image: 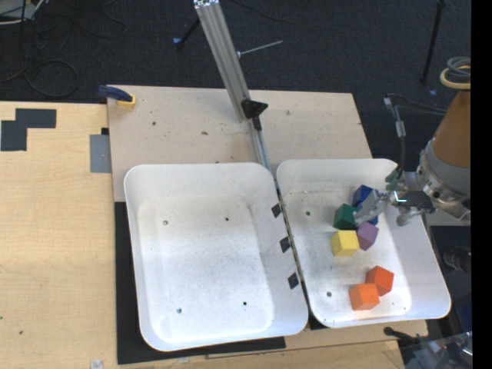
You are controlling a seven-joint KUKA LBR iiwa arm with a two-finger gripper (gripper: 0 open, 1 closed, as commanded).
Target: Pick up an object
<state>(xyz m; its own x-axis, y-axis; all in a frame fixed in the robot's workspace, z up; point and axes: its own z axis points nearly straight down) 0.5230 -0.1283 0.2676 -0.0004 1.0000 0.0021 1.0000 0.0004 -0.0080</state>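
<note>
The two orange blocks (372, 287) sit low in the right bin (427, 298), and I cannot tell my gripper's (377, 206) state, so I should drop straight onto the purple block (368, 235).

The arm (453, 141) enters from the right edge of the camera view, its orange band uppermost and the grey wrist below it. It leans leftward and down, ending in the tool (378, 204), which points left at a low slant
</note>
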